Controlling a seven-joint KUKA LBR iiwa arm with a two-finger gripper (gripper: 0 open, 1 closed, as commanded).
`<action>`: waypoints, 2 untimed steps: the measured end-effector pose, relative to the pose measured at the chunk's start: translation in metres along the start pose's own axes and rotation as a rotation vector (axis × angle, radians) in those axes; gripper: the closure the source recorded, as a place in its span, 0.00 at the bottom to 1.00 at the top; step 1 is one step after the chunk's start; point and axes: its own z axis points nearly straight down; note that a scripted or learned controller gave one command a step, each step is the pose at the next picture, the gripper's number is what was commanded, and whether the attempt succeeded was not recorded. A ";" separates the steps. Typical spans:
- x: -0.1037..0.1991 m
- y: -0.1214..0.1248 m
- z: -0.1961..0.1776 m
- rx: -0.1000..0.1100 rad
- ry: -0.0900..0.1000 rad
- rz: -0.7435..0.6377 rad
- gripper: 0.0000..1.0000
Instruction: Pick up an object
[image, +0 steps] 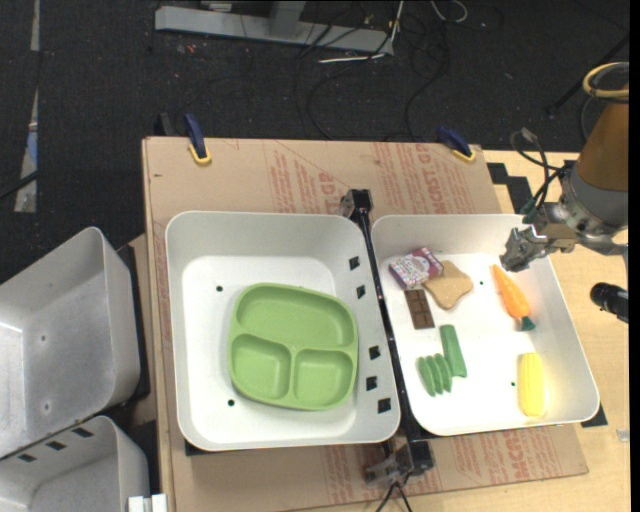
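The right bin (560, 400) holds several toy foods: an orange carrot (512, 294), a yellow corn cob (531, 383), green pea pods (443, 361), a tan toast slice (448, 288), a brown chocolate bar (420, 308) and a purple packet (416, 267). My gripper (522, 248) hangs over the bin's upper right part, just above and slightly left of the carrot's top end. Nothing shows between its fingers.
The left bin (200, 250) holds a green divided plate (293, 346). A black divider with clamps (372, 300) runs between the bins. Grey tubs (60, 330) stand off the bench's left side. Cables lie on the dark floor behind.
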 end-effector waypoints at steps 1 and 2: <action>0.052 -0.002 -0.014 0.004 0.004 -0.005 1.00; 0.100 -0.013 -0.014 0.006 0.004 -0.005 1.00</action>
